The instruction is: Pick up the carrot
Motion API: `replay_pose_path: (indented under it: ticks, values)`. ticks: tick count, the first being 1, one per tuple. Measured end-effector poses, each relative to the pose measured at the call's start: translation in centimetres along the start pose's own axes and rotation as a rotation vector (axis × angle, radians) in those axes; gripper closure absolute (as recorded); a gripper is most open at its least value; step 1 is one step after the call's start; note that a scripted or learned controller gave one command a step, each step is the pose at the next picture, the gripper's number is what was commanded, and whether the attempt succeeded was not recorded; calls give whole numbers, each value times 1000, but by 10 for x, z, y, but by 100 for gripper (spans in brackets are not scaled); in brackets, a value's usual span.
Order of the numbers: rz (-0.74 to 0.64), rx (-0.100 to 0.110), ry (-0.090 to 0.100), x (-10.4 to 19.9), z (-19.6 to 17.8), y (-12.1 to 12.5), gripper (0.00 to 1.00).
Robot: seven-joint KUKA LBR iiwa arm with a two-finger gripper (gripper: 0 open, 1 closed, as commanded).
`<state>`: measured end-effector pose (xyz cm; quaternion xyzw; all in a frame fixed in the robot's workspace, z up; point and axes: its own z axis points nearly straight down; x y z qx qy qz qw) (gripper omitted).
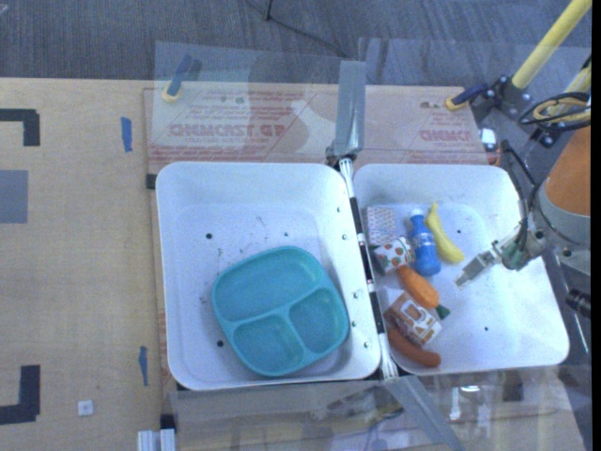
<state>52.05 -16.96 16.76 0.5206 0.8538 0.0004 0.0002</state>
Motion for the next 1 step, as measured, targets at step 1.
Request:
replay_pose_path:
  ticks: [1]
  values:
    - [145, -12, -7, 47, 78, 18, 0]
